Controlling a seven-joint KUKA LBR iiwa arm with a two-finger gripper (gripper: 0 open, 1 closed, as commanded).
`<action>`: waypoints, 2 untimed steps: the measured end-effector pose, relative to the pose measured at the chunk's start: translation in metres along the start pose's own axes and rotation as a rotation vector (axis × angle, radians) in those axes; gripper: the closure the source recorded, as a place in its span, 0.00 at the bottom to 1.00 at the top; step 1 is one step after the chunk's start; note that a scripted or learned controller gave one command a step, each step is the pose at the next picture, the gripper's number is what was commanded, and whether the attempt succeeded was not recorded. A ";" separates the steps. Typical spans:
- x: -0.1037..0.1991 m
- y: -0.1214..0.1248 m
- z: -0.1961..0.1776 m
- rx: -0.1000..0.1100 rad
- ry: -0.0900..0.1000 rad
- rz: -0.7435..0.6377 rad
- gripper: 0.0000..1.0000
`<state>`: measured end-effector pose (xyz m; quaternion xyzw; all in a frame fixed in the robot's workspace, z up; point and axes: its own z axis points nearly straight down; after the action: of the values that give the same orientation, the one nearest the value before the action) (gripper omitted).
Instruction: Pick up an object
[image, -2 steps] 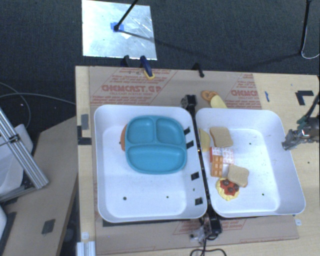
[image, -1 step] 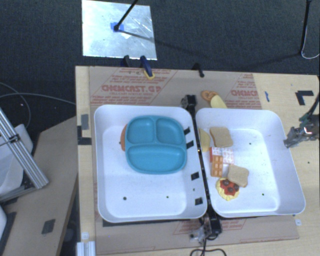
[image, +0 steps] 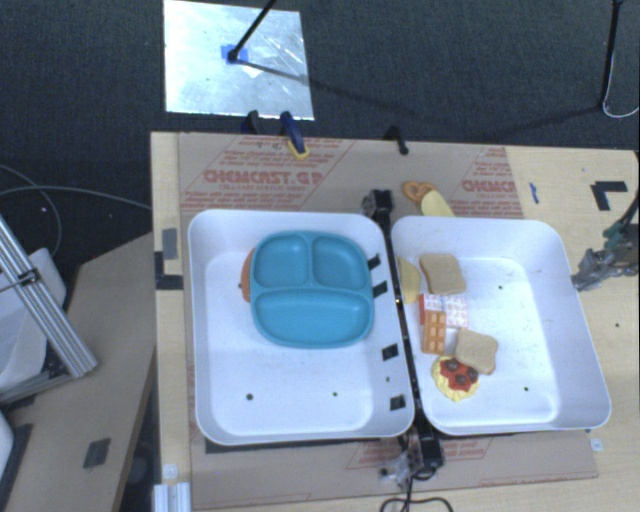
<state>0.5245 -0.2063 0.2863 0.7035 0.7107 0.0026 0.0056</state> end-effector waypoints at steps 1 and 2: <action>0.000 0.001 -0.010 -0.003 -0.001 -0.004 1.00; 0.000 -0.021 0.039 0.012 0.005 0.010 1.00</action>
<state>0.5041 -0.2063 0.2471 0.7070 0.7072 0.0000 -0.0003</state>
